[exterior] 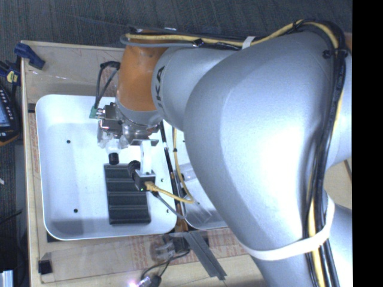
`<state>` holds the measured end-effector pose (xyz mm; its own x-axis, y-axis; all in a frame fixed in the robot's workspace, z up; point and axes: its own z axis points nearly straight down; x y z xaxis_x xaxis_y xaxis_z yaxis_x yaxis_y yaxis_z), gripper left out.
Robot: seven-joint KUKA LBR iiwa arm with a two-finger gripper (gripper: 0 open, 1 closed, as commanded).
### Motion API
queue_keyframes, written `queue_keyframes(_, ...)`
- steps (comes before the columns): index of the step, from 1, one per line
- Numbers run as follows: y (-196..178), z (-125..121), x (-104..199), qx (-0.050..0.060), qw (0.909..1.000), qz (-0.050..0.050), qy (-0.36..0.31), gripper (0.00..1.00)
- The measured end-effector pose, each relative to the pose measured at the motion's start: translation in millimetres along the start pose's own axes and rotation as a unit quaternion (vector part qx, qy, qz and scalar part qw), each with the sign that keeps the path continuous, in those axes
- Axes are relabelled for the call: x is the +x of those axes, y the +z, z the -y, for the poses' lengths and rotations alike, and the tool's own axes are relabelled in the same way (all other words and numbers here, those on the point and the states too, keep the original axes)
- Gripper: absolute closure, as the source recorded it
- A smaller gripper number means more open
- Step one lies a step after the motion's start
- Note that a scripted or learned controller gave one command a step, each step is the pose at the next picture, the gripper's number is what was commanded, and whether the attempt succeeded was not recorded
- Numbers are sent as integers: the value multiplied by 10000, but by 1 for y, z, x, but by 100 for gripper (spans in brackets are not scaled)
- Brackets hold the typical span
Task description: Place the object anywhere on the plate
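1. Tool (114, 137) hangs over the left white bin (57, 160), below the arm's orange band (134, 79); whether its fingers are spread or pressed together cannot be told.
2. Just beside it, nearer the camera, a dark ribbed block (127, 199) lies flat on the bin floor.
3. Grey arm (257, 136) covers most of the right bin (200, 220).

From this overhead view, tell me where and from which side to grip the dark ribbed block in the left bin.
Grip the dark ribbed block across its narrow width, near its middle, coming straight down from above. It lies flat on the floor of the left bin, long and rectangular, and its long sides look parallel. The gripper hangs just beyond its upper end.
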<state>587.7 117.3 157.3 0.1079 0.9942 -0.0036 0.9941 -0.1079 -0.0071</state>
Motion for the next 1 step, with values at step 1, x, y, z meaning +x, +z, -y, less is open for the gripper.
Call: queue_keyframes(1, -123, -28, 31, -37, 9806, -6, -1960, 100)
